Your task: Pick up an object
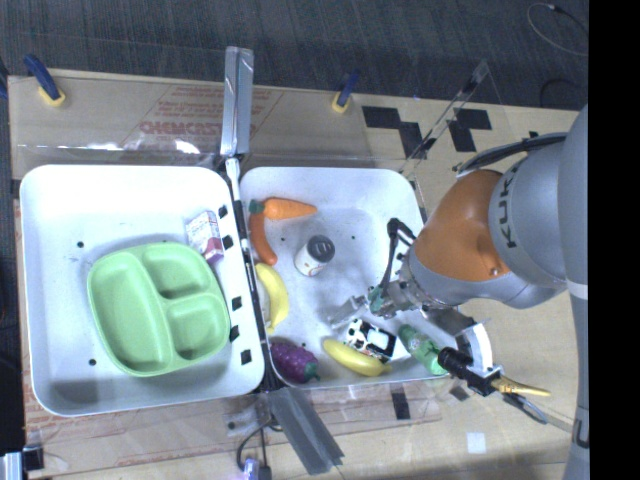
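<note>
The grey arm with its orange band (455, 238) reaches in from the right and bends down into the right-hand shallow white bin (340, 183). Its pincer (368, 308) sits low over the bin's lower middle, and whether it is released or clenched cannot be told from here.

Just below the pincer lies a small black-and-white patterned object (372, 340), close enough that contact cannot be judged. Beside that, toward the bin's lower edge, rests a yellow toy banana (352, 358), and to its left a dark purple toy eggplant (292, 360) in the lower left corner. A green bottle-shaped item (424, 351) lies just right of the patterned object, partly under the arm.

Further up, a small white cup with a dark round top (316, 252) stands near the bin's centre, apart from the pincer. An orange toy carrot (285, 209) lies near the upper left corner, with a second, darker orange piece (260, 236) running down from it along the left wall, and a second yellow banana (272, 294) below that.

In the left white bin (60, 198) rests a light green divided plastic tray (160, 308), with a small pink-and-white packet (206, 234) at its upper right. Both bins sit on the desk (120, 108).
</note>
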{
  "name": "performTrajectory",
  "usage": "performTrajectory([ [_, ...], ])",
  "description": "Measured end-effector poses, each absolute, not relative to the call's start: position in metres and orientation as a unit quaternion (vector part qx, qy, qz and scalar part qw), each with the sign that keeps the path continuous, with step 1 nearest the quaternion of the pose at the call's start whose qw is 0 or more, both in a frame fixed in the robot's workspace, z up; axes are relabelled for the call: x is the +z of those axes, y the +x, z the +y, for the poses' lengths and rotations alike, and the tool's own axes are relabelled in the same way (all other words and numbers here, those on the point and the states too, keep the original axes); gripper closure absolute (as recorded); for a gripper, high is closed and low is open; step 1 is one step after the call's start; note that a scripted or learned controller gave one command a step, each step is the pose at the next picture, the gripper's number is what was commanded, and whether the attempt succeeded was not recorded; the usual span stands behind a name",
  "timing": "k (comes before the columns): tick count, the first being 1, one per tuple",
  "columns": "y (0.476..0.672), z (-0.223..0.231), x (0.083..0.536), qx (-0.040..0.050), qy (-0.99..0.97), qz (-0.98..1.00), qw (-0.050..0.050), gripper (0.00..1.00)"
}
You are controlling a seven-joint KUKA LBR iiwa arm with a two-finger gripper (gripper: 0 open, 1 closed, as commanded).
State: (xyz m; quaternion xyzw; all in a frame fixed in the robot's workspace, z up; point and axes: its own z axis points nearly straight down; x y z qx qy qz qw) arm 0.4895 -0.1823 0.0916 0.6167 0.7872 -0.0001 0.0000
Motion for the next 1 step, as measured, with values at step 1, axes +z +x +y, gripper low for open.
performTrajectory([
  [1, 0.5294, -0.1716, 0.0915, -0.0005, 0.664, 0.747, -0.001, 0.0],
])
